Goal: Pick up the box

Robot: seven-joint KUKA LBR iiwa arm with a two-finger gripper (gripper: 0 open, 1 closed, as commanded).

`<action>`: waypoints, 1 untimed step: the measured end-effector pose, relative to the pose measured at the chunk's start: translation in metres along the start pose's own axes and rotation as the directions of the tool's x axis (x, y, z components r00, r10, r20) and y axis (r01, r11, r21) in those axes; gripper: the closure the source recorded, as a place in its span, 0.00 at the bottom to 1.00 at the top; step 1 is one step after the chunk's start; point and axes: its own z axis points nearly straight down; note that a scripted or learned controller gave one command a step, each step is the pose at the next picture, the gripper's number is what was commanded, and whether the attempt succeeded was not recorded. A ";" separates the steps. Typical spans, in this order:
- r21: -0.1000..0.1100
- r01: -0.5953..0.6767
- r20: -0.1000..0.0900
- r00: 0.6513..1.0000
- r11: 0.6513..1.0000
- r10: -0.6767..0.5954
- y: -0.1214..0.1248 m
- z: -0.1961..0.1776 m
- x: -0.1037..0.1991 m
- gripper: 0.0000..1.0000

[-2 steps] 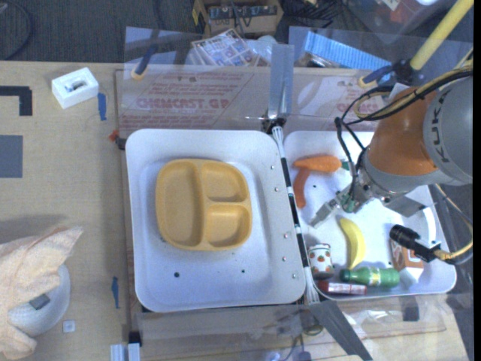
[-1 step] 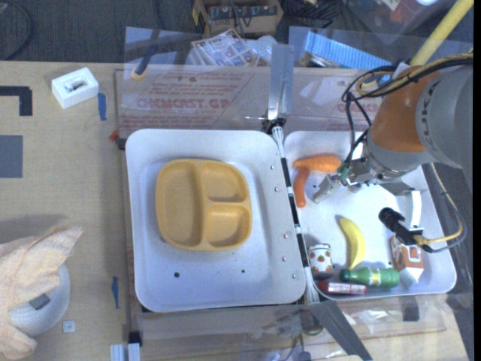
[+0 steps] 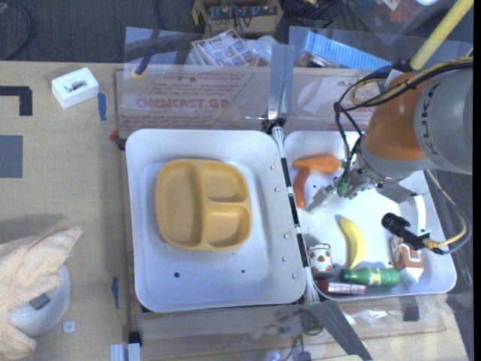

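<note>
A: How many bins are on the bench, from the overhead camera?

B: Two shallow white bins side by side: the left white bin fills the middle of the frame and the right white bin sits at centre right.

A: What is in the left one?

B: One yellow plastic plate with three compartments, lying flat in the upper half of that bin.

A: And the right one?

B: Six things, one of each. There is an orange plastic toy at the bin's upper left. A yellow banana lies in the middle. A small white cup with red markings stands at the lower left. A green bottle lies on its side along the bottom edge, with a thin red and dark stick just below it. The small orange-and-white cardboard box is at the lower right.

A: Where is the two-finger gripper?

B: It is over the upper left part of the right bin, just beside the orange toy's lower end. I cannot tell whether it is released or clenched, and nothing can be seen held in it.

A: And the box relative to it?

B: The box lies down and to the right of the gripper, apart from it, close to the bin's right wall. The banana lies partly between them.
</note>
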 end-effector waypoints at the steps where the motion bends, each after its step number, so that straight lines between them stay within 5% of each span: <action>1: -0.001 -0.115 0.002 0.993 0.993 0.115 0.014 0.000 -0.011 0.00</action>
